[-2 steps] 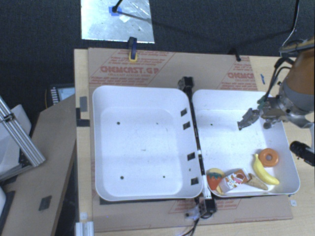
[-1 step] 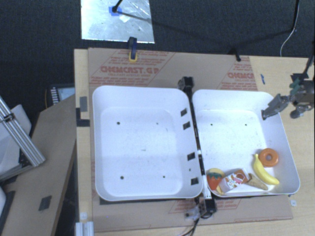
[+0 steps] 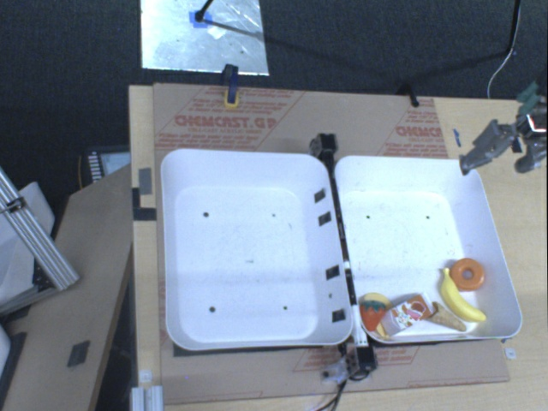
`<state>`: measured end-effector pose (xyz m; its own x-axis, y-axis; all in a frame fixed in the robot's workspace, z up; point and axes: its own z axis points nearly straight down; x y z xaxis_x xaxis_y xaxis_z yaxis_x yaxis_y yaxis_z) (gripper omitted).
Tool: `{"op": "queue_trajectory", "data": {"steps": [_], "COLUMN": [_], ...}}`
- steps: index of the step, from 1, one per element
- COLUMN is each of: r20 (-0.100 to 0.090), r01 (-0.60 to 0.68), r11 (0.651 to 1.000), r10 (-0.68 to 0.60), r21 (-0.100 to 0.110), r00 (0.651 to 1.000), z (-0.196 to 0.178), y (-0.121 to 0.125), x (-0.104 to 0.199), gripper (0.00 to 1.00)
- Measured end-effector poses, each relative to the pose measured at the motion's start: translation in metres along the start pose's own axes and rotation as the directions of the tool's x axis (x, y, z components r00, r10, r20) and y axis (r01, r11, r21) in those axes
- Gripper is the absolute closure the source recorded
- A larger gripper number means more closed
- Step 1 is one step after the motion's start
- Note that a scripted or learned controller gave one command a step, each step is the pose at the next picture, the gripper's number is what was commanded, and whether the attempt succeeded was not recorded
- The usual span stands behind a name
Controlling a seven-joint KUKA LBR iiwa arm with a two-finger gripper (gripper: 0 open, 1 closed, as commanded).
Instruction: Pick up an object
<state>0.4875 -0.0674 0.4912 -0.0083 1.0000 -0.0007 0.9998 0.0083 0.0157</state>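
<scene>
Several small objects lie in the near right corner of the right bin (image 3: 402, 178): a yellow banana (image 3: 461, 298), an orange ring-shaped donut (image 3: 467, 272), a red and orange round fruit (image 3: 374, 310), a red and white packet (image 3: 407, 312) and a brown cone (image 3: 447, 318). My gripper (image 3: 473, 159) hangs at the view's right side, above the bin's far right corner. It is well away from the objects and I see nothing in it.
The left bin (image 3: 171, 229) sits beside the right one, joined by a black clipped divider (image 3: 336, 229). Both rest on a cardboard sheet (image 3: 257, 114). A shiny metal plate (image 3: 204, 24) lies behind them, and an aluminium rail (image 3: 30, 229) stands at the left.
</scene>
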Motion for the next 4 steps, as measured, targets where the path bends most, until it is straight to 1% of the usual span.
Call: {"op": "queue_trajectory", "data": {"steps": [1,2,3,4], "r20": [-0.003,-0.003,-0.004,-0.004], "r01": [0.004,0.002,0.005,0.004], "r11": [1.0,1.0,1.0,1.0], "r10": [-0.004,-0.002,-0.005,-0.004], "r21": [0.007,0.013,0.014,0.015], "r00": [1.0,1.0,1.0,1.0], "z": [-0.047,-0.044,-0.044,-0.043], "y": [0.001,0.001,0.001,0.001], "x": [0.073,0.136,0.227,0.305], "gripper": [0.0,0.0,0.0,0.0]}}
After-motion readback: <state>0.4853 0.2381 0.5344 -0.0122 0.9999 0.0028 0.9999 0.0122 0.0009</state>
